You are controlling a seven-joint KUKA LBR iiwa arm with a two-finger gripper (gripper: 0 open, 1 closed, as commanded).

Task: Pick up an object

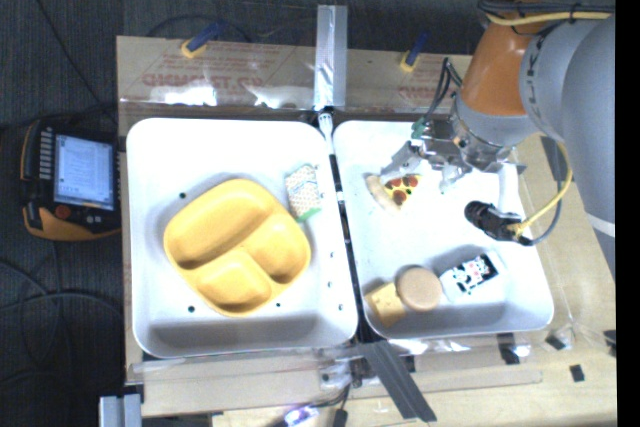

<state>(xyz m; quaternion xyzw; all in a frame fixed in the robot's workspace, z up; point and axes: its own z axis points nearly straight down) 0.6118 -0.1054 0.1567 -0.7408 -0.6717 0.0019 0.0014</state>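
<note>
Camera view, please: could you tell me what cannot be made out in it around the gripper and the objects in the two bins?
- Gripper: the wrist hides its fingertips from above, so the finger state is unreadable.
- Small red-dotted item: too small and blurred to identify.
- Black-and-white item in the right bin: print too small to read.
- Small packet beside the yellow tray: label blurred.
- Arm: cut off by the right edge.

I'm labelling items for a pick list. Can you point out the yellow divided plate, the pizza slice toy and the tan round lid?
yellow divided plate (236, 247): camera view, on its centre ridge.
pizza slice toy (396, 190): camera view, on its topped face.
tan round lid (419, 288): camera view, on its flat top.
</note>
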